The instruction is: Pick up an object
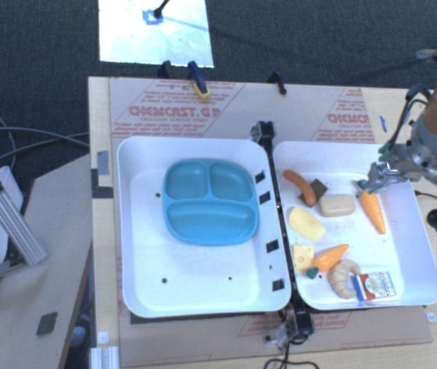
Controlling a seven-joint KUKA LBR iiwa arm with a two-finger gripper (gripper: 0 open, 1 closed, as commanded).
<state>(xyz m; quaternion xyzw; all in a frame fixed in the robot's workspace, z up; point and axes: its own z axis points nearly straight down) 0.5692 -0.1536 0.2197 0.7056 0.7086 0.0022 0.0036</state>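
Left of the right bin (432, 287), a blue plate (209, 202) lies in its own bin. Inside the right bin sit toy foods, and the hand (378, 178) hovers just above the top end of a carrot (372, 210); whether it grips cannot be told.

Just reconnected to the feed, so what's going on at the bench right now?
The arm reaches in from the right, its gripper low over the right bin, at the top end of a carrot. Other toy foods lie in that bin. The left bin holds a blue divided plate.
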